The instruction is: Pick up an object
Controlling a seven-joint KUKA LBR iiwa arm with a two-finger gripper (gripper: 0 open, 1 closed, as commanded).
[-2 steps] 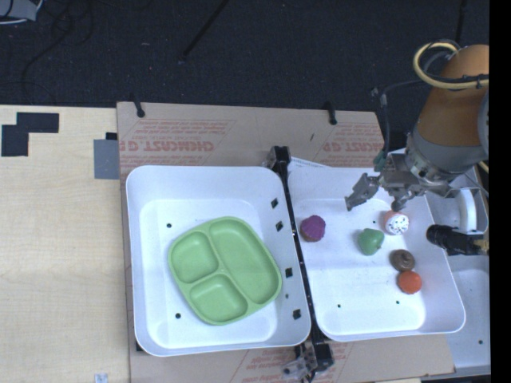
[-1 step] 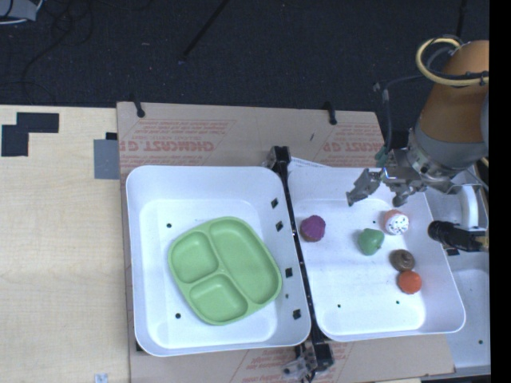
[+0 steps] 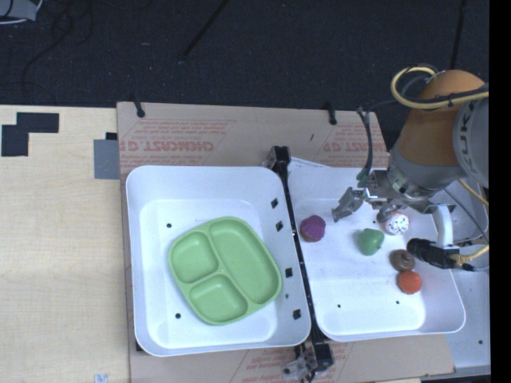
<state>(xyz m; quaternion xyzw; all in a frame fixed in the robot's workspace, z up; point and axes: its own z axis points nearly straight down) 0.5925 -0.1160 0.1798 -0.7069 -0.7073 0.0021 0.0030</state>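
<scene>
Four small objects lying in right bin (image 3: 447, 319); hand (image 3: 369, 203) hovering over purple ball (image 3: 312, 228) and green piece (image 3: 370, 240), fingers apart, likely lining up a grasp.

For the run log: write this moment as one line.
end effector: over right white bin, nothing visibly held | nearest: green rounded object, purple ball | left white bin: green divided plastic plate
</scene>
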